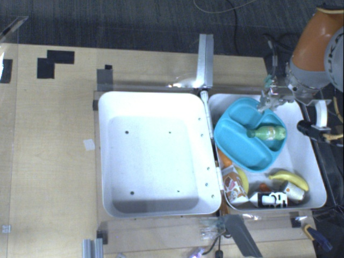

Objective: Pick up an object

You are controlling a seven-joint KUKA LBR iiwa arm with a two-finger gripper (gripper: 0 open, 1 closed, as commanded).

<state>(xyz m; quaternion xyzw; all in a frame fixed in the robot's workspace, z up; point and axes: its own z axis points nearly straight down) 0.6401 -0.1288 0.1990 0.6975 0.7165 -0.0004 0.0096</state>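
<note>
The gripper (pixel 267 102) is hanging over the top rim of the blue divided tray (pixel 244 138) in the right bin (pixel 317 181), right of centre in the frame, and nothing is being lifted yet, so the pick appears not yet made. Whether its fingers are spread or pressed together cannot be told; the green bottle (pixel 269 133) is lying in the tray just below them, with the banana (pixel 290 179) resting further down toward the lower right.

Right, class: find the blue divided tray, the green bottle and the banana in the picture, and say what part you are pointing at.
blue divided tray (pixel 236 138), camera view, on the floor of its left compartment.
green bottle (pixel 270 133), camera view, on the middle of its body.
banana (pixel 290 178), camera view, on the middle of its yellow curve.
</note>
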